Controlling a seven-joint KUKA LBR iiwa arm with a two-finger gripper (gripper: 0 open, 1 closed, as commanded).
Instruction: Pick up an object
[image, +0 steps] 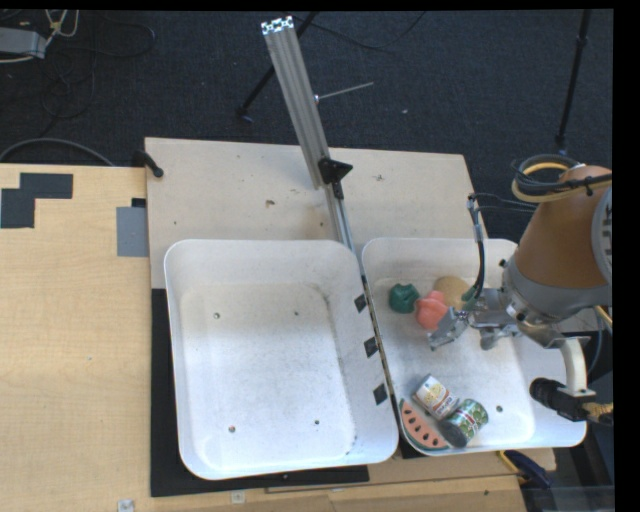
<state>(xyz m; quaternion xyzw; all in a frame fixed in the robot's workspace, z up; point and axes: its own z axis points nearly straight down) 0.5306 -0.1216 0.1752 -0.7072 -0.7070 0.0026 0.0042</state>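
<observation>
The camera view shows the claw (466, 331) low in the right bin (500, 432), whether open I cannot tell, with the pink toy (431, 311) touching its left side.

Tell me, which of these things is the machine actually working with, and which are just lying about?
Part of the job (anything it might pick up, all in the right bin):
- gripper
- pink object
- green object
- yellowish object
- two small cans
- watermelon slice

Just lying about:
- left bin
- metal rail
- cables on the floor
</observation>
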